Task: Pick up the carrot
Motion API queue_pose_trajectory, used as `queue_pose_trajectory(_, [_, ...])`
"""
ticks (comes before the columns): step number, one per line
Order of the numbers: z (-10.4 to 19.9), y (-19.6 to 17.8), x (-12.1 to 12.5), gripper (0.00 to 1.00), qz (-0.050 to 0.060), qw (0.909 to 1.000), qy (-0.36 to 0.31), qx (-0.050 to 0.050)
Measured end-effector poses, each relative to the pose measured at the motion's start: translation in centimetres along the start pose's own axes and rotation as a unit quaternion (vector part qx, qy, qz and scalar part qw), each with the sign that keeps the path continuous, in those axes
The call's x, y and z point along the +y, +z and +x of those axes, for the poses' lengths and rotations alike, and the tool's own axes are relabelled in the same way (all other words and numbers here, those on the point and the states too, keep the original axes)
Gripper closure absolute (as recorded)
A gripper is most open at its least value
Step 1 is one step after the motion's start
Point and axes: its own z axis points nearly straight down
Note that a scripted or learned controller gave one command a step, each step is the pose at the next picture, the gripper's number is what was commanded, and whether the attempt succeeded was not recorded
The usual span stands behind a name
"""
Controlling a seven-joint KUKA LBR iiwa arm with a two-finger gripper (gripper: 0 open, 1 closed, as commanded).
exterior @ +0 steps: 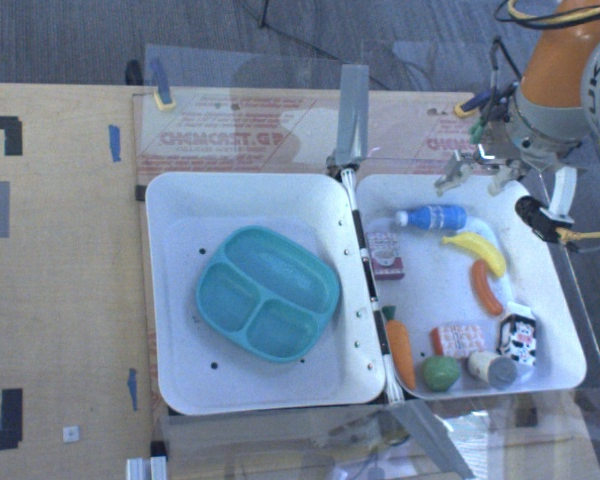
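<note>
Worktop [60,268]: pale wood, carrying two shallow white bins side by side.
Left bin [180,368]: holds one thing, a teal divided plate [268,293], roughly in the bin's middle.
Right bin [565,363]: holds all the small items.
Arm [565,63]: grey with orange band, above the far right corner of the right bin.
Pincer [480,173]: hangs over the far edge of the right bin, nothing seen between its fingers; cannot tell whether they are apart or together.
Blue bottle [432,217]: lying on its side near the bin's far edge, just below the pincer.
Banana [477,249]: just beside the bottle, toward the right wall.
Carrot [400,353]: lying against the bin's left wall, near the near left corner, well apart from the pincer.
Orange sausage-shaped item [486,288]: near the right wall, below the banana.
Small carton, dark red [385,254]: by the left wall, far half.
Red-and-white box [458,339]: near edge, middle.
Cow-patterned carton [518,336]: near right corner.
Green round fruit [441,373]: touching the carrot's near end.
Small grey can [492,369]: beside the fruit.
</note>
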Motion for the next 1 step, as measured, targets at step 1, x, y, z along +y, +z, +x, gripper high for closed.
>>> queue_pose_trajectory(1, [4.67, 5.98, -3.18, 0.00, 0.000, 0.9806, -0.196, 0.000])
